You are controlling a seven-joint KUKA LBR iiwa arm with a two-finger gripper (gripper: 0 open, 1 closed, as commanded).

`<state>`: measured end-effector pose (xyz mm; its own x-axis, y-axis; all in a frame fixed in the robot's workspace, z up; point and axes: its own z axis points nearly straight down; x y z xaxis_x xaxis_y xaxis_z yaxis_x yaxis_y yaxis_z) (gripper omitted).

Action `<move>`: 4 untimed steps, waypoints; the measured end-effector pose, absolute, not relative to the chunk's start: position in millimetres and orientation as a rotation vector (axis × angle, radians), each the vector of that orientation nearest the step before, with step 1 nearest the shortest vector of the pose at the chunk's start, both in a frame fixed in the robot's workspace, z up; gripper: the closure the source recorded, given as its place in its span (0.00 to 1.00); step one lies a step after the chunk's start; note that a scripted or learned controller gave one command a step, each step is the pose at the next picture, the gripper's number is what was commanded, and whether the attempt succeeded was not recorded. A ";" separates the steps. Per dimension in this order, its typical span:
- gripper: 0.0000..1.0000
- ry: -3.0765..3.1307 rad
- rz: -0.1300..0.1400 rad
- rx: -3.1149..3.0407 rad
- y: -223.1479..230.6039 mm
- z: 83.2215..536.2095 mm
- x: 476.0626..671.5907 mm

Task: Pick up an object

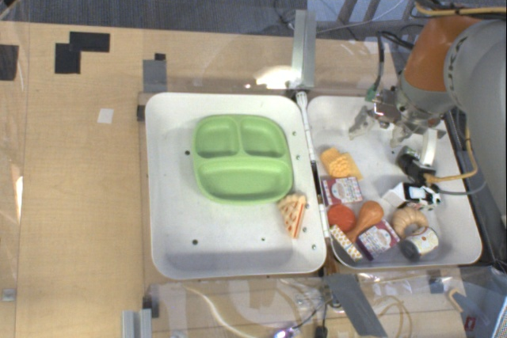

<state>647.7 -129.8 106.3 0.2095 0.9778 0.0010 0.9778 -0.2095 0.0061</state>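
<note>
My gripper [379,131] hangs over the bare back part of the right bin [333,113], its fingers spread open with nothing between them. In front of it, in that bin, lie a yellow-orange toy food piece [339,164], a small printed packet [343,190], a red tomato [341,216], an orange drumstick-shaped toy [369,215], a brown croissant [410,218], a second packet [379,240] and a grey can [418,244]. None of them touches the gripper.
The left bin [174,241] holds a green divided plate [242,158] and a striped orange wedge [293,214] by its right wall. A metal post [304,51] stands behind the ridge between the bins. The arm's orange band [432,51] looms over the right bin's far corner.
</note>
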 end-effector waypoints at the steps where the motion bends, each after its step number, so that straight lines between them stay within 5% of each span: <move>1: 0.00 2.013 0.005 2.405 -194.9 111.9 636.7; 2: 0.00 2.191 0.011 2.239 -196.4 89.3 577.8; 3: 0.00 2.084 0.014 2.335 -192.8 89.8 559.2; 4: 0.00 2.080 0.018 2.341 -101.1 90.3 564.7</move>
